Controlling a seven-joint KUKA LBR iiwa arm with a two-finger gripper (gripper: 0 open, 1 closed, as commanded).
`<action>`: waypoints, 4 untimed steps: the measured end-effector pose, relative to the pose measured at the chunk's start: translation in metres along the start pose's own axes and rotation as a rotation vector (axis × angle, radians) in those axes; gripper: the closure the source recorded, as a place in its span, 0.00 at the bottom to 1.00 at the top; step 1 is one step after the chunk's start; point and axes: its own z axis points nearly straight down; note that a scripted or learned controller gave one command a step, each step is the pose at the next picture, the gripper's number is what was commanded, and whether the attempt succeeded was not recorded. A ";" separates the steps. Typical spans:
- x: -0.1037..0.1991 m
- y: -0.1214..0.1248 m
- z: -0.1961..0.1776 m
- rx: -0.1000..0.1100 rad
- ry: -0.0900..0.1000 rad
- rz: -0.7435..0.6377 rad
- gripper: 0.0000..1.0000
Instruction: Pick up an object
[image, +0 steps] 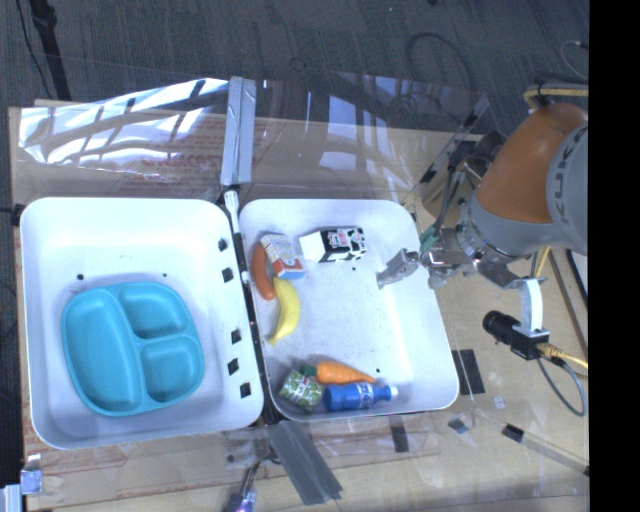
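- Reaching from the right, arm (525, 180) cut off by the frame.
- Jaws (400, 266) over right bin (425, 320): state indiscernible.
- Can (300, 390) partly hidden behind carrot (343, 374).

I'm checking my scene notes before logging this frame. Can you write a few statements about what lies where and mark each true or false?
1. The blue divided tray lies in the left bin. True.
2. The banana lies in the left bin. False: it lies in the right bin.
3. The carrot lies beside the blue bottle. True.
4. The gripper holds the milk carton. False: the carton lies apart from it.
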 end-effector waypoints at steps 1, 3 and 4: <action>0.054 0.079 0.061 -0.001 0.000 -0.085 0.00; 0.015 0.127 0.112 -0.022 -0.014 -0.380 0.00; 0.016 0.129 0.097 -0.026 -0.016 -0.386 1.00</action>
